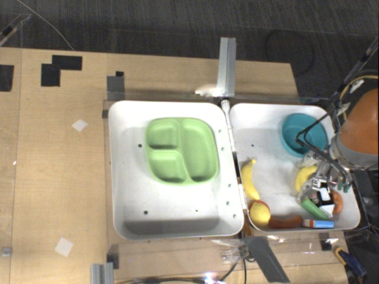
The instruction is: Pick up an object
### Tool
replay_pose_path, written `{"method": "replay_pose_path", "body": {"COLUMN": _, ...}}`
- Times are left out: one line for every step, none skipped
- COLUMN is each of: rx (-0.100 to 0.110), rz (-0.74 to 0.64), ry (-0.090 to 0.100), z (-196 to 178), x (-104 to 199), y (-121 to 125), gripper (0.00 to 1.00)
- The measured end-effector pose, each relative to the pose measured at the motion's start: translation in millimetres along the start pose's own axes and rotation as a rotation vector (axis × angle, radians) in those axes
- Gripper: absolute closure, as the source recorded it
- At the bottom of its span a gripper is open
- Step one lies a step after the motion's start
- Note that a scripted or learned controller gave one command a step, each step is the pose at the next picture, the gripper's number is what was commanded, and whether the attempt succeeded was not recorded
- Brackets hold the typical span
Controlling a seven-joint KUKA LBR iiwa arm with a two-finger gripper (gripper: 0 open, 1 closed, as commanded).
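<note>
Two white bins are sitting side by side on the wooden bench [53, 176]. The left bin [127, 158] is holding a green divided tray [180, 150], lying flat near the bin's middle, three compartments facing up.

The right bin [266, 129] is carrying the clutter. A teal bowl [302, 134] is resting in its far right corner. A banana [249, 179] is lying along the left wall, curving toward the near side, its near end just beside a yellow-and-red apple [259, 212] in the near left corner. A dark red sausage-shaped piece [286, 221] is lying along the near wall, right of the apple, with a small blue marker-like item [320, 223] beyond it.

The arm is reaching in from the right — orange band [361, 126] showing above the wrist. The gripper [323, 185] is hanging low over the near right cluster: a second yellow banana [304, 176], a green piece [311, 206], an orange piece [337, 201], all crowding together under it. Whether anything is being pinched — cannot tell; the tool's tip is lost in the clutter.
</note>
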State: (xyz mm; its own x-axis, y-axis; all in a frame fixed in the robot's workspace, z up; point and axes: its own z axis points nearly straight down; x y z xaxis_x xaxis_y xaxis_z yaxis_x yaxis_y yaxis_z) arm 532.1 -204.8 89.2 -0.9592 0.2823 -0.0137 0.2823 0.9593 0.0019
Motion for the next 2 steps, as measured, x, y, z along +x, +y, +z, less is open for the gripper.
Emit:
{"method": "replay_pose_path", "body": {"rx": 0.001, "rz": 0.03, "ry": -0.003, "z": -2, "x": 44, "y": 6, "gripper": 0.0}}
{"method": "replay_pose_path", "body": {"rx": 0.001, "rz": -0.015, "ry": -0.006, "z": -2, "x": 45, "y": 49, "gripper": 0.0}}
